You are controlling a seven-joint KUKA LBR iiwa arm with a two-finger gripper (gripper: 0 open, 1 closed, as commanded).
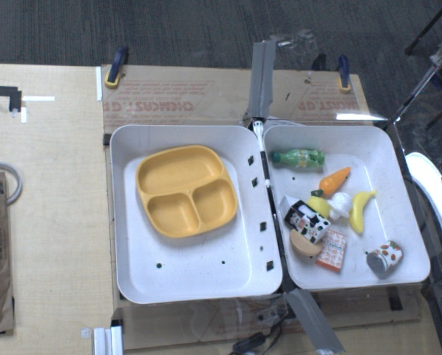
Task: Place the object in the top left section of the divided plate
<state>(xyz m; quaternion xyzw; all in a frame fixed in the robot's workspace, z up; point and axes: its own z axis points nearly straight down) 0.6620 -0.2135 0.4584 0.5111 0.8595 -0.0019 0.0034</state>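
Two white bins [125,220] side by side, yellow divided plate [185,191] in left bin, three bare sections, right bin toys overlapping, small can [384,259] indistinct, green bottle [298,157], carrot [335,179], banana [361,210].

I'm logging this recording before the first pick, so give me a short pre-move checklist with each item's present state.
1. Divided plate sits flat in the left bin: ok.
2. Plate sections free of items: ok.
3. Candidate objects lie in the right bin: ok; green bottle, carrot and banana are there.
4. Objects separated for a clean pick: not ok for the middle cluster, where pieces touch or overlap; the green bottle lies apart.
5. Which object is the target: cannot tell.
6. Space above both bins unobstructed: ok.
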